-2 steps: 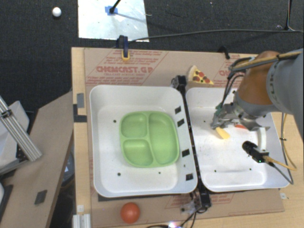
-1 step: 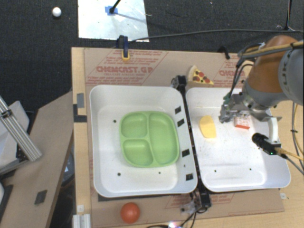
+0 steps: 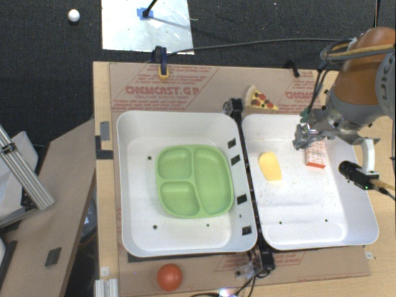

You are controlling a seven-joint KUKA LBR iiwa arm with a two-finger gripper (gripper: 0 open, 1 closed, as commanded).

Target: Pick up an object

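The gripper [image 3: 304, 136] hangs just beside the small carton [image 3: 315, 154]; its grip state cannot be told. Descending there risks clipping the carton's edge and nudging it away

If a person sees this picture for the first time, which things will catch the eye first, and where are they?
The green divided tray stands out most, lying in the middle of the left bin. In the right bin, a yellow block lies near the dividing edge, and a small red and white packet sits under the gripper of the arm. An orange ball rests on the bench in front of the left bin.
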